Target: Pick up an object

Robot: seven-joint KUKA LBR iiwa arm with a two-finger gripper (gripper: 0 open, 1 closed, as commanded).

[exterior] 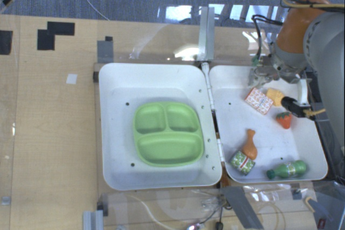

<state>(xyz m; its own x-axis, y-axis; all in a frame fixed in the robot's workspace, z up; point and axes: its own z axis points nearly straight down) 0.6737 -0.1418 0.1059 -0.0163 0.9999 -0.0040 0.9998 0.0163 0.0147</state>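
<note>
Left bin [116,169], shallow white plastic: holds 1 light-green moulded plastic tray [167,133] with 3 compartments, lying flat near its middle; nothing sits in the tray.

Right bin [232,83], same make, touching the left bin along the centre rail: holds 6 small items; 1 green-labelled toy can [243,162] near the front edge; 1 orange toy drumstick [249,144] just beside and above it; 1 green plastic bottle [287,170] lying on its side at the front right; 1 white-and-red patterned flat packet [259,100] toward the back; 1 yellow block-shaped piece [275,96] touching the packet's right side; 1 small red-orange round piece [284,120] near the right wall.

Gripper [262,75]: low over the back of the right bin, just above the packet; whether it is spread or closed cannot be told, and nothing is seen held.

Judgement: the packet is the likely target; light, thin, probably slippery and flat against the floor, so an edge grip across its short side is advised; the drumstick's narrow shaft offers an easier hold.
</note>
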